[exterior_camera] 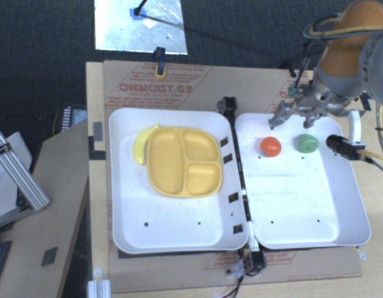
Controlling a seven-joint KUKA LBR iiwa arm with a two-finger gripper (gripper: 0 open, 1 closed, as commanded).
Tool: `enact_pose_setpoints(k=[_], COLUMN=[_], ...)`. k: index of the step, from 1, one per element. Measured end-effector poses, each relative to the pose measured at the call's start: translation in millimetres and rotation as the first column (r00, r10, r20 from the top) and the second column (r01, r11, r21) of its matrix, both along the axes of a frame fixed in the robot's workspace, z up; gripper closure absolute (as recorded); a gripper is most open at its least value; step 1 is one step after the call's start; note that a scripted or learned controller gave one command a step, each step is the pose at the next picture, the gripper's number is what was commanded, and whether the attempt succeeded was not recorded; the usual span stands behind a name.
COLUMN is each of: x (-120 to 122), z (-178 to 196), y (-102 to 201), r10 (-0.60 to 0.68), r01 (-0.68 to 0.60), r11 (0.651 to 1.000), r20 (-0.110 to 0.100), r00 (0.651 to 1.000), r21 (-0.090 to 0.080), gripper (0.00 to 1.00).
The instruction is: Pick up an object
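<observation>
Facing you in the right bin (315, 222): a round orange-red ball (270, 146), green ball (307, 143) beside; claw (293, 120) fingers spread apart above.

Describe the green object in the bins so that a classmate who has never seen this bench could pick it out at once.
Start at the right-hand white bin, the one nearer the arm. Two small round things lie side by side by its far edge, just under the gripper. The green object is the right one of the pair; its neighbour, the orange-red ball, differs in colour.
</observation>
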State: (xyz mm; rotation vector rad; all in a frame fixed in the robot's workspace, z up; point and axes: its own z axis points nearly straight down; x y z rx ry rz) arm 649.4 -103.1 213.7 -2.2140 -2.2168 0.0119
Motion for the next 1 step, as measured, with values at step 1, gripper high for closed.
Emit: enact_pose_setpoints(k=[1], x=[2.5], z=[7.9], y=[0.2], r10=[0.002], r01=[-0.002], r11=[1.000], r20=[0.012], r00=[1.000], r21=[-0.001], gripper=[0.00])
